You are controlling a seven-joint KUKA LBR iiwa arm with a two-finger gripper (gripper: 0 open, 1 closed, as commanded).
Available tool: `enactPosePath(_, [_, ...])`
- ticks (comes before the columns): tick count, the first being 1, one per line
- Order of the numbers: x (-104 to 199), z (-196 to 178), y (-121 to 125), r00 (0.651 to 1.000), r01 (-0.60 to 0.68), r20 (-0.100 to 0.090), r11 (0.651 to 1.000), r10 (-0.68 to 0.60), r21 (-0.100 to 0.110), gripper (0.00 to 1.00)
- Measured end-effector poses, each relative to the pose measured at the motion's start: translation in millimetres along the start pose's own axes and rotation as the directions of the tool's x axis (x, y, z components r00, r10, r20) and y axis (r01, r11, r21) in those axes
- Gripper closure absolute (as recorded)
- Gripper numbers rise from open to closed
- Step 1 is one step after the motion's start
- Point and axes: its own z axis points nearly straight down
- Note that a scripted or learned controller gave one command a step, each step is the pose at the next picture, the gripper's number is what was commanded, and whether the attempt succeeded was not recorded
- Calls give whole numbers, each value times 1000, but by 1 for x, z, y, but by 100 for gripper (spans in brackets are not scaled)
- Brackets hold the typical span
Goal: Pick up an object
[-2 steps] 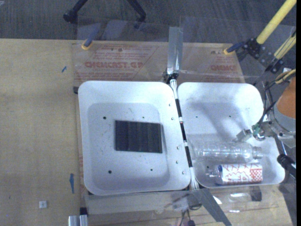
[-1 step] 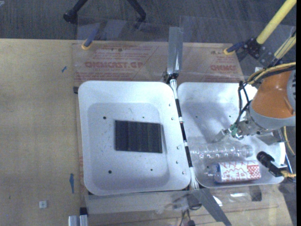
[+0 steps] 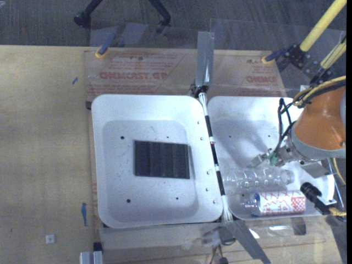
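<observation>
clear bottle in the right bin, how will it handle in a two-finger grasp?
The clear bottle lies on its side, so a nudge would probably roll it. It looks see-through and empty, so likely light and thin-walled, denting under squeeze. Its smooth wall may slip. The red-labelled bottle lies alongside and may shift too.

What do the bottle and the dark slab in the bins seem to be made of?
The bottle looks like clear, glossy plastic: the white bin shows through its ribbed wall. The dark slab looks matte, perhaps rubber or foam; its material stays uncertain.
</observation>
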Motion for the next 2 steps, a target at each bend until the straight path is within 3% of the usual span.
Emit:
enactPosePath(1, [-20, -28, -15, 999, -42, -14, 999, 42, 9, 0])
enactPosePath(2, [-29, 5, -24, 997, 70, -25, 997, -69, 20, 0])
